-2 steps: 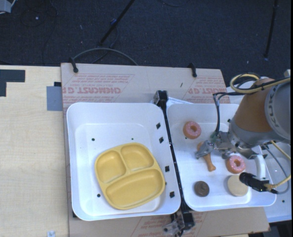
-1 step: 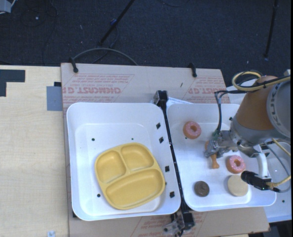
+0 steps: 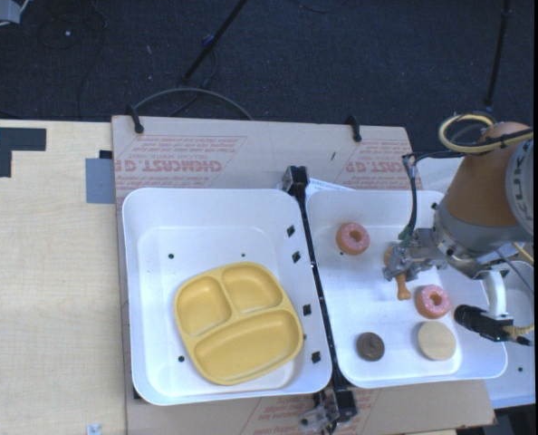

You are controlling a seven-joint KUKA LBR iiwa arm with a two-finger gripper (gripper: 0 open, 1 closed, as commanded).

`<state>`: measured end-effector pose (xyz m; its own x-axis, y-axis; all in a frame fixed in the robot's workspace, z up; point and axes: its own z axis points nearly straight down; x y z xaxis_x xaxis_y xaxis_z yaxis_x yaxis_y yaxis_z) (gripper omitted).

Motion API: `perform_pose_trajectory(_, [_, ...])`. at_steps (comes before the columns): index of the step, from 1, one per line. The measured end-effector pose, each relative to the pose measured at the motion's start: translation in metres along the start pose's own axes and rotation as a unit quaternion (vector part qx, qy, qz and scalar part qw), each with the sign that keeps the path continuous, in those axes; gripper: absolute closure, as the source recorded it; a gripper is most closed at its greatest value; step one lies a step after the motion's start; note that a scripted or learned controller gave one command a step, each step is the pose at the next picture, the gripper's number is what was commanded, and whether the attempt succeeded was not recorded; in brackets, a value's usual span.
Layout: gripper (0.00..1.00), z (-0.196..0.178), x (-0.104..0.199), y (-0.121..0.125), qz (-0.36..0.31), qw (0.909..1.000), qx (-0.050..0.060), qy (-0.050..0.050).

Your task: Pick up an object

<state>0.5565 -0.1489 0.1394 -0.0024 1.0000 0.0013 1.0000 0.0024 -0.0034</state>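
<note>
My end effector (image 3: pixel 401 265) hangs in the right bin (image 3: pixel 378 374); I cannot tell its state. An orange stick (image 3: pixel 402 286) lies beneath it. A pink-frosted donut (image 3: pixel 432 302) sits at its four o'clock.

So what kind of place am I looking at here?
Probably a robotics lab test bench: a grey arm with an orange band reaches over two shallow white bins, which hold a yellow divided plastic tray and pink toy doughnuts.
</note>
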Motion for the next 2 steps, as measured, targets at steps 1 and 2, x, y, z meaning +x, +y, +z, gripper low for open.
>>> perform_pose_trajectory(1, [1.0,-0.06,-0.003,-0.002,0.0,1.0,-0.001,-0.001])
perform_pose_trajectory(2, [1.0,-0.11,-0.004,0.0,0.0,1.0,-0.001,-0.001])
